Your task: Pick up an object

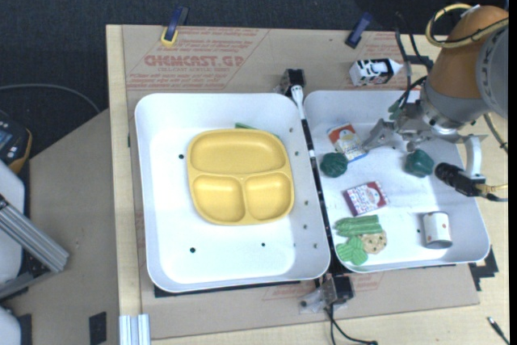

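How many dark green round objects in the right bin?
2. One dark green ball lies near the bin's left wall, beside the small carton. The other lies below the gripper. More may be hidden under the arm.

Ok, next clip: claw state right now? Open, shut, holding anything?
Claw: over the right bin, near the red-and-white packet; nothing visible in its grip; open or shut cannot be told from this view.

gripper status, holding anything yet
Gripper low over right bin, nothing seen held. Nearest: card, green ball. Nothing blocking.
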Action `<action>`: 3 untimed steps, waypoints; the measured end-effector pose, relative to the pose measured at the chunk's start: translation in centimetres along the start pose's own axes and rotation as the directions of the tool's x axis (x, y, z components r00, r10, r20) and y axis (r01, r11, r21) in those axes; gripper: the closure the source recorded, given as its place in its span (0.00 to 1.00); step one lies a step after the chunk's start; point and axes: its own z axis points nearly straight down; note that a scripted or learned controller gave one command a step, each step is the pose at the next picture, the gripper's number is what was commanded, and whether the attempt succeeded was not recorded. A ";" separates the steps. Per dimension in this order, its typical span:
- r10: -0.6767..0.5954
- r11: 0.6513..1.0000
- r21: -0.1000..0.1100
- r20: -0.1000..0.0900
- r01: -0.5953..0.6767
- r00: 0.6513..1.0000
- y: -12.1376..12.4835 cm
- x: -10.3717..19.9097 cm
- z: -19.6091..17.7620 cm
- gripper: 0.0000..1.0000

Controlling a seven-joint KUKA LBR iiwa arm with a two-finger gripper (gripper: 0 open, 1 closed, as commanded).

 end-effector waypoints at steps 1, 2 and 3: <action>0.001 1.000 -0.012 0.005 -0.001 1.000 0.3 -0.2 0.7 0.00; 0.001 1.000 -0.015 0.006 -0.001 1.000 0.3 -0.1 -0.3 1.00; -0.001 1.000 -0.015 0.005 0.001 1.000 1.3 -0.2 -6.4 1.00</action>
